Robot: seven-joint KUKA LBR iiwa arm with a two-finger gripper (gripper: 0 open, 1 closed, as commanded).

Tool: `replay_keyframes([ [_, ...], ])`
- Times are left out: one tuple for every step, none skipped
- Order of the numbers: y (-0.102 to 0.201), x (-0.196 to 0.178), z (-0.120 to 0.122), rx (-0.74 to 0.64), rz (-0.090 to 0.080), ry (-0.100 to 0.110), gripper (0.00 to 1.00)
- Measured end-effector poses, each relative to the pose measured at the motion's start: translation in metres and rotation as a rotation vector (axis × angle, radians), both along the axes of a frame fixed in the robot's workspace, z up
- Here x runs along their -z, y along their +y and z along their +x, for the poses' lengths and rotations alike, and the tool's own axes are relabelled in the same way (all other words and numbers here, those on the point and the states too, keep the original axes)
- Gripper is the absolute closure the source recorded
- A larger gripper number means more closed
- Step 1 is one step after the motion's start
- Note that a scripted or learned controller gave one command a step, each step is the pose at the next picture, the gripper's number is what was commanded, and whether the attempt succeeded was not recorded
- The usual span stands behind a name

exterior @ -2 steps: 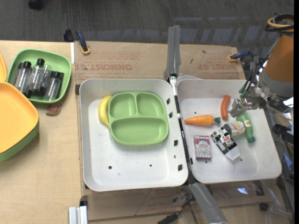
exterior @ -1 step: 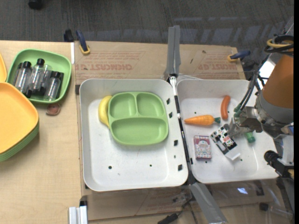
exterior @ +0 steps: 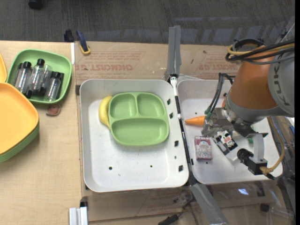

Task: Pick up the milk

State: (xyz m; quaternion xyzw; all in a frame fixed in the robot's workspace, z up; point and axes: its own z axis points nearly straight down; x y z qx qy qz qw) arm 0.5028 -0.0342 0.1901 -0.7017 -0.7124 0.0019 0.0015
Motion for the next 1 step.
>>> replay_keyframes([
  [-0.0662,0.0163,0.0038,-0.05,0.001,-0.001,1.0],
])
